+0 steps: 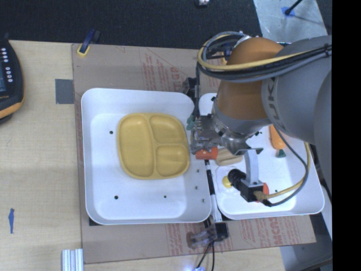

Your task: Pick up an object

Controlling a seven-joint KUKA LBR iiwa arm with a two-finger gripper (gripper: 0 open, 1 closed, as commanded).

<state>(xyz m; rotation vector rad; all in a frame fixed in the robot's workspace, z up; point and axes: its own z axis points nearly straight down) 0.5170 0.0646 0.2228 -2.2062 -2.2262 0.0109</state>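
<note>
**Gripper low at the seam between the bins, no catch confirmed**

At the far left a black and orange handset (8, 78) lies on the bench, clear of the work. Next comes the left bin (90, 168), where a yellow three-compartment plate (152, 145) lies flat toward the right wall. Lying flat, it offers only its raised rim for a hold. That may be why the gripper (202, 141) hangs low just beside that rim, at the seam between the bins. The wrist hides its working end, so we cannot tell whether it is spread, closed or pinching anything. A small red piece (206, 153) shows just below it, and we cannot say whether it is loose. In the right bin (293, 208) an orange carrot-like piece (277, 141) lies beside the arm, untouched
</note>
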